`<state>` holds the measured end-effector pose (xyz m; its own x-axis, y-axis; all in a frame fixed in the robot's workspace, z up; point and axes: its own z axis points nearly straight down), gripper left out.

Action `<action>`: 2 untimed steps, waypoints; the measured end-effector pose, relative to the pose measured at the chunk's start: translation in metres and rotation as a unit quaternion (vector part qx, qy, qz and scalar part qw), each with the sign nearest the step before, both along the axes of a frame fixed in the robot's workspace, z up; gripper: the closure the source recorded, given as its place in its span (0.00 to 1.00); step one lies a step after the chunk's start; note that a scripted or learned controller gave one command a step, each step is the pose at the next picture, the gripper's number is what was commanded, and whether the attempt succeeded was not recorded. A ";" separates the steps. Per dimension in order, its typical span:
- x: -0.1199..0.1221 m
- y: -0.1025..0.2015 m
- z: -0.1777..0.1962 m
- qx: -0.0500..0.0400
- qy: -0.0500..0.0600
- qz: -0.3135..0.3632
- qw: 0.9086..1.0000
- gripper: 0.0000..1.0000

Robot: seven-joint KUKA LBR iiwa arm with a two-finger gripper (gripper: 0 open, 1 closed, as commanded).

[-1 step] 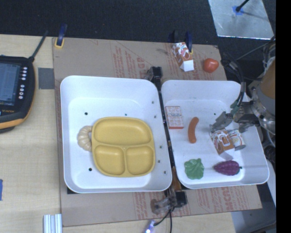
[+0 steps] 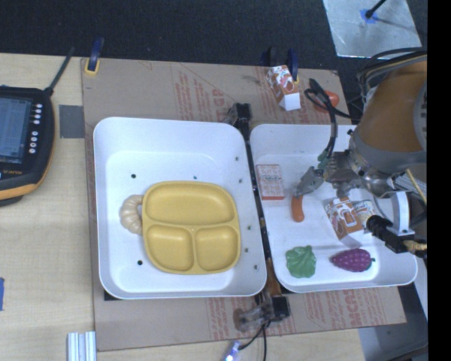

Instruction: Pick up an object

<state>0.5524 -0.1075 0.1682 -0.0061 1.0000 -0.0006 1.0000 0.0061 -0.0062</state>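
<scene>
I see my gripper point(image 2: 310, 180) hanging in the right bin point(image 2: 286, 145), centre-right of frame, fingers slightly parted and empty. The orange carrot point(image 2: 297, 208) lies just below-left of the tips, long axis running up-down the frame, so I'd drop slightly downward.

The gripper point(image 2: 307, 185) hangs in the right white bin point(image 2: 286, 138), just above a small orange carrot-shaped toy point(image 2: 297, 208).

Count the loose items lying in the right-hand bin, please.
5: a small carton by the left wall, an orange carrot mid-bin, a green leafy piece and purple grapes at the near edge, and a printed packet under the arm, which may hide more.
</scene>
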 end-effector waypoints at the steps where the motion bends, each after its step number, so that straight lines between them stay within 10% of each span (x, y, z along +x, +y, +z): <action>1: 0.003 -0.002 -0.077 0.000 0.000 0.000 1.000 0.00; 2: 0.003 -0.003 -0.067 -0.001 0.001 0.001 1.000 1.00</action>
